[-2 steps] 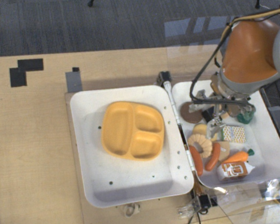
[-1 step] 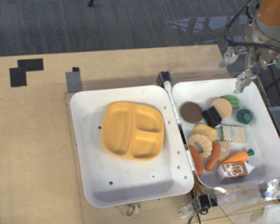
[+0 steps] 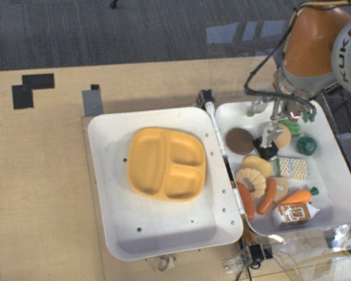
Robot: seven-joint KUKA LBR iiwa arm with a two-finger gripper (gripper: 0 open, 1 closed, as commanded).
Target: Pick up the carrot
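Observation:
The carrot, orange with a small green tip pointing right, lies near the front of the right bin, just above an orange-and-white carton. My gripper hangs over the back half of that bin, well behind the carrot and a little to its left. A tan round piece lies right beside the gripper. Whether it is touched or held is hidden. The carrot lies free, with nothing on it.
The right bin also holds a brown disc, a yellow lump, a ridged ring, two red sausages, a checkered cracker and green pieces. A yellow divided plate sits in the left bin.

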